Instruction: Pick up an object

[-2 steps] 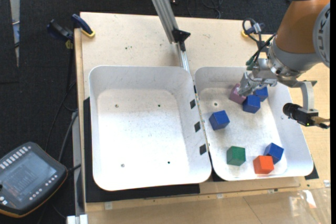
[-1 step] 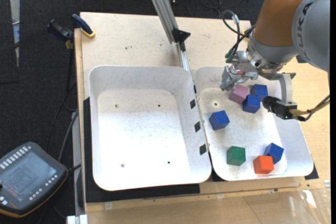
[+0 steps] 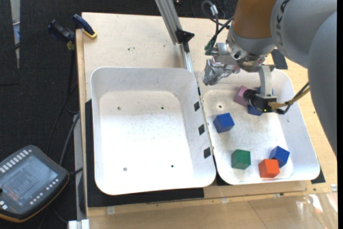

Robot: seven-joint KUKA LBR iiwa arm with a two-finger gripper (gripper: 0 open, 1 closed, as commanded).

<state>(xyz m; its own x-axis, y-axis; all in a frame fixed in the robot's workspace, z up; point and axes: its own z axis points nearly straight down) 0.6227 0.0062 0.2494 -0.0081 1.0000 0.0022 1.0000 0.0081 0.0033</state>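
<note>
Bench bins: hand above blue cube, green cube.

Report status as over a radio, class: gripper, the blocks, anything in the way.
Gripper over right bin's far left corner, fingers unclear. Nothing seen held. Blue block nearest, just below it; green block, orange block nearer the front. Path clear.

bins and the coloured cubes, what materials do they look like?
Bins: likely thin moulded plastic, matte white; rounded corners, soft raised rim, scuff specks. Blue cube, green cube, orange cube: probably painted wood or solid plastic; flat saturated colour, crisp edges, little gloss. Can't tell which from here.
</note>
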